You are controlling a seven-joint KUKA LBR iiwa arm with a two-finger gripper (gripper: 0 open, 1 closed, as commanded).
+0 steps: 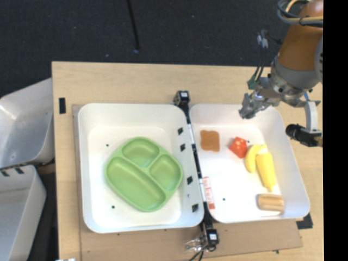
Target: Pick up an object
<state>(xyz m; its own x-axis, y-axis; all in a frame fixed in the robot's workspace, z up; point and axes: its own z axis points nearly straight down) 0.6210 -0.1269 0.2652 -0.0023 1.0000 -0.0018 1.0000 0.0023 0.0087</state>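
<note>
Nearest the lens, at the right bin's near edge: tan cylindrical block, lying on its side, long axis roughly left-right. Just beyond it, yellow corn-like piece, long axis running near-to-far with a slight tilt, touching a yellow banana on its left. Beside the banana's far end, small red piece. Left of that and apart from it, brown square piece, flat on the bin floor.

All five inside the right bin; any could serve as the pick.

Gripper over the far part of the right bin, hanging clear of the floor, nothing between its tips. Open or closed: cannot tell, too small and blurred.

Key relation: red piece lies nearest the gripper, toward the camera and almost directly in line; brown square toward the camera and off to the left. Judged likely next: short travel toward the camera, then a descent. Risk with the red piece: banana close alongside, little room on that side.

Farther out: left bin holding a green divided plate; wooden bench beneath both.
</note>
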